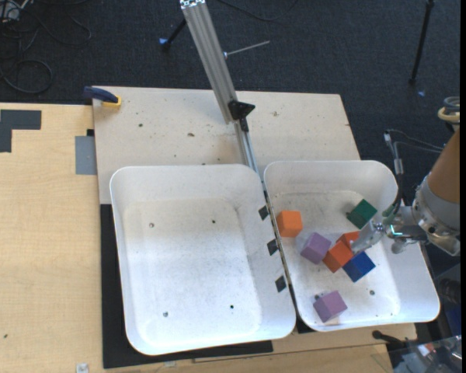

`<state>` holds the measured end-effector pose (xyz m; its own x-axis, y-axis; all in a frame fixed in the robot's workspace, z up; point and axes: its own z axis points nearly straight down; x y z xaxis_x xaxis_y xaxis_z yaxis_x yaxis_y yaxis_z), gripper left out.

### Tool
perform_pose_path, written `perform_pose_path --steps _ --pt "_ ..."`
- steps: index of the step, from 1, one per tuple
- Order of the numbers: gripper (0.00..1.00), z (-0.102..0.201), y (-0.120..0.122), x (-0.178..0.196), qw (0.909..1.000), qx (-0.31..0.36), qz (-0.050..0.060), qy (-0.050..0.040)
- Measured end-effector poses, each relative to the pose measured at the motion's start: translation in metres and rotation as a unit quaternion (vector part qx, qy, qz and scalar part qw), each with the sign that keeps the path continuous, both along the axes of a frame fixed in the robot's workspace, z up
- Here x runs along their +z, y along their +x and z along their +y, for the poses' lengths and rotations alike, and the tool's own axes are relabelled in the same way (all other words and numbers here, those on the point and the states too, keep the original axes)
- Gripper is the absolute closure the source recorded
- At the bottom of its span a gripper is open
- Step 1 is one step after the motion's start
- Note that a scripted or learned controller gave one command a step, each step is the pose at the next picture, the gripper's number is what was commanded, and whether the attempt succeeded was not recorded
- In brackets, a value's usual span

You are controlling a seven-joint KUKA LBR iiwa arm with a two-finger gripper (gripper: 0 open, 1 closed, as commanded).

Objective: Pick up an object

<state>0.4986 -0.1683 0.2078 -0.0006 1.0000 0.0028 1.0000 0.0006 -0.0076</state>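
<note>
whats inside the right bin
Six blocks lie in the right bin: orange, green, two purple, red, blue. The gripper partly covers the red one.

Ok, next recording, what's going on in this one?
The KUKA arm reaches in from the right, with its gripper down in the right bin, among a cluster of blocks. It sits right at the red-orange block and blue block, with purple, orange and green blocks nearby. Whether anything is grasped cannot be told.
</note>
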Motion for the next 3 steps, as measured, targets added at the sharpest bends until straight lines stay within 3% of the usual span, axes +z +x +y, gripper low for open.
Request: perform_pose_path --steps 1,2,3 --pt "0.0 -0.001 0.001 0.002 1.0 -0.001 -0.002 -0.0007" --pt "0.0 0.0 -0.004 -0.042 1.0 -0.001 0.0 0.0" --pt "0.0 -0.004 0.008 -0.088 1.0 -0.003 -0.007 -0.0057"
